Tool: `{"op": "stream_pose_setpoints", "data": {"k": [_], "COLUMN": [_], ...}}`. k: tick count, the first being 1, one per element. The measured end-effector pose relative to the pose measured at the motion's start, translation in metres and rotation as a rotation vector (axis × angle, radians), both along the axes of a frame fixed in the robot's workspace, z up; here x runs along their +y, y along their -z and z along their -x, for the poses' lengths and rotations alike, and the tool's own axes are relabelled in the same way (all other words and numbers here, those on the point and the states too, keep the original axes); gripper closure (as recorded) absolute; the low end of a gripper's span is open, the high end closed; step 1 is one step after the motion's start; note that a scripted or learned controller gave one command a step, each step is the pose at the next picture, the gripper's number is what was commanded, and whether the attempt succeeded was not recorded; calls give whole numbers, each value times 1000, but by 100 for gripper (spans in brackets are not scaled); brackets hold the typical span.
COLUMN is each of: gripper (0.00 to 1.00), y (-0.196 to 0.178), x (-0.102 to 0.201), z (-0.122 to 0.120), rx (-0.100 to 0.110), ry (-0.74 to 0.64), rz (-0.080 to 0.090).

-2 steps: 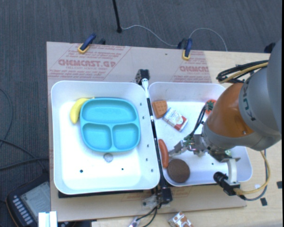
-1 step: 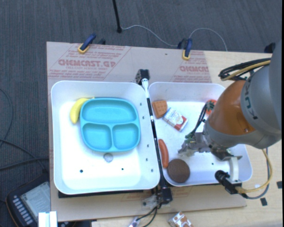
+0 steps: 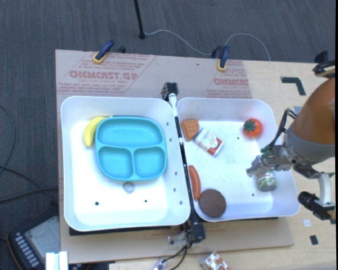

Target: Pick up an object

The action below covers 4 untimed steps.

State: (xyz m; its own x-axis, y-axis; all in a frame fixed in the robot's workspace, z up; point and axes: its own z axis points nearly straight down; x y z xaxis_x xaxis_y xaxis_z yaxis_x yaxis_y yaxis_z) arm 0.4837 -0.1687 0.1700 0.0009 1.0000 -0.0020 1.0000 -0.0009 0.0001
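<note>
Two white bins side by side on the bench. The left bin [image 3: 79,167] has a blue divided plate [image 3: 130,148] with a banana [image 3: 91,129] tucked against its left edge. The right bin [image 3: 236,108] holds a cracker [image 3: 190,129], a red-and-white packet [image 3: 208,142], a tomato [image 3: 252,127], a hot dog [image 3: 195,181] and a brown cookie [image 3: 212,202]. The gripper [image 3: 266,170] sits low at the bin's right side, right over a small greenish jar [image 3: 266,181].

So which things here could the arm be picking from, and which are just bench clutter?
Candidates for the pick:
- gripper, low over the right bin
- tomato
- red-and-white packet
- cracker
- sausage
- brown round patty
- banana and blue divided plate, left bin

Lying about:
- clamps
- cable
</note>
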Motion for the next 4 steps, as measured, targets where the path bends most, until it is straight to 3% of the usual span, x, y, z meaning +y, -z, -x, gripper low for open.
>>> {"op": "stream_pose_setpoints", "data": {"k": [1, 2, 3, 4], "gripper": [0, 0, 0, 100], "y": [0, 83, 83, 72], "x": [0, 57, 71, 71], "z": [0, -4, -49, -50], "rx": [1, -3, -5, -7], "ry": [0, -1, 0, -1], "rz": [0, -1, 0, 1]}}
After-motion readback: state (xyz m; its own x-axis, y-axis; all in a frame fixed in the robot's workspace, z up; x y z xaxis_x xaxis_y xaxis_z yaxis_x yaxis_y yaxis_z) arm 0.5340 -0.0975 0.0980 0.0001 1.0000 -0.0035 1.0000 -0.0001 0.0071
